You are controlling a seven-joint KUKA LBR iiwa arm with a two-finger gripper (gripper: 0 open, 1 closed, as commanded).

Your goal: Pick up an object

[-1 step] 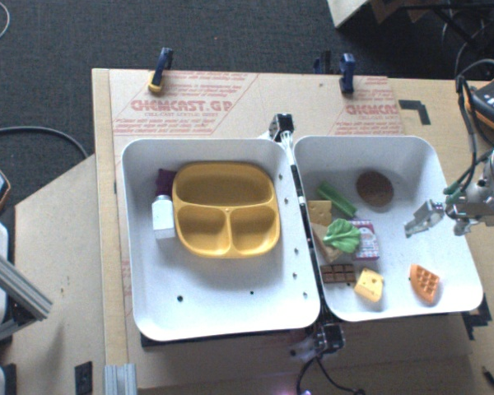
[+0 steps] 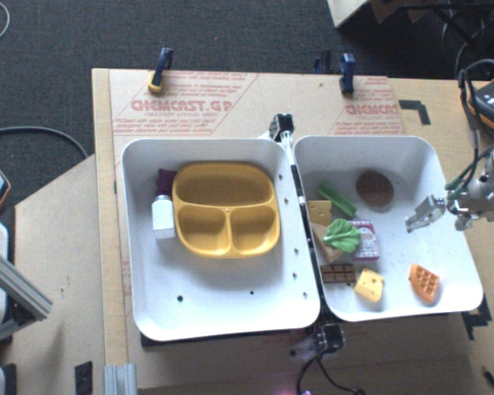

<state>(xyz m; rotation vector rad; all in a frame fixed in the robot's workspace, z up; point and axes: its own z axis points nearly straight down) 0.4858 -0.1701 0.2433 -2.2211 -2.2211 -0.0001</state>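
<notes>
Your gripper sits low at the right wall of the right bin, reaching in over the rim, and nothing lies between its fingers; they look spread, so read it as released and empty. Take the gripper as your landmark. Nearest to it is the orange waffle, below and just beside, lying flat on bare bin floor with room around it. To its upper left, near but apart, is the brown disc, also alone on open floor. Further left the pieces crowd together: the pink box touching the green leaf, the green bar above them, and a tan cracker beside the bar. Below that group lie the chocolate bar and the yellow cheese, near each other. Well away to the left, across the divider, the left bin holds a yellow tray with a white bottle just beside it. You are, by my judgement, at the approach step: no object is chosen by contact yet, and the pick is not begun. The next move calls for you to settle on a lone piece, the waffle or the disc being the easiest, centre the fingers over it, descend until they straddle it, then close and lift straight up.
</notes>
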